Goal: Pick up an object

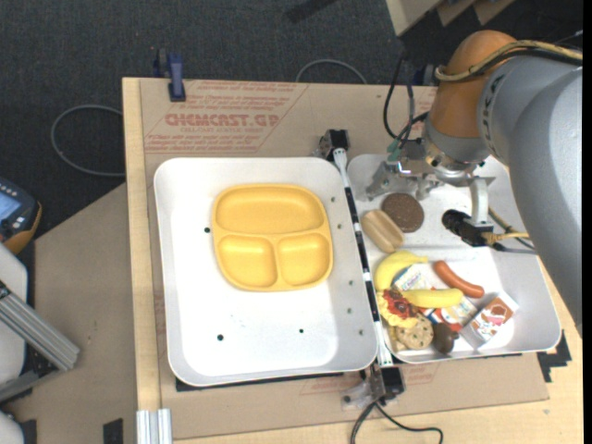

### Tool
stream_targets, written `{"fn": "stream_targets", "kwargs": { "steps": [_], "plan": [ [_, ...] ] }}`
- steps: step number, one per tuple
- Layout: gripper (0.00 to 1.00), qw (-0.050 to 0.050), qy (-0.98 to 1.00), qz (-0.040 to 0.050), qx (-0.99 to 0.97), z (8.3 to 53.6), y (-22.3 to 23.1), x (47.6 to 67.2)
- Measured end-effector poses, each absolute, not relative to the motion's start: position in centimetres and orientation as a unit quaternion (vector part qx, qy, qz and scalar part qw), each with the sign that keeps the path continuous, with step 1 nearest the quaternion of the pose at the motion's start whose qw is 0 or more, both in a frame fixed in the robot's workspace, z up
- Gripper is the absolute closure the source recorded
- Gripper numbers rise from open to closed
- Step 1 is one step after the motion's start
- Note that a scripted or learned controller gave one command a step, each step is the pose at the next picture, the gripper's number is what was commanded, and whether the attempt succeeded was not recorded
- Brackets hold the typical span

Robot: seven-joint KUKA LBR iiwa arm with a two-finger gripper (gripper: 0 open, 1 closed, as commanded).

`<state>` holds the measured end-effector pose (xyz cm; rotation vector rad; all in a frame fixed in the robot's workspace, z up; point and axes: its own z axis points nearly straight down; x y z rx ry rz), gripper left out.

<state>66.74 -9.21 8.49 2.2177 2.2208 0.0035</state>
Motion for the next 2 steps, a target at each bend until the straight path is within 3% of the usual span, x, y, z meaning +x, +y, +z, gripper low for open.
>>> {"fn": "stream_targets", "kwargs": {
  "steps": [1,2],
  "plan": [
    [0.00,-0.002,0.705,-0.0019,0.709,8.5,-14.7,60.0],
    [0.00,0.003,0.708,0.0019,0.706,8.5,-12.7,65.8]
  ]
}}
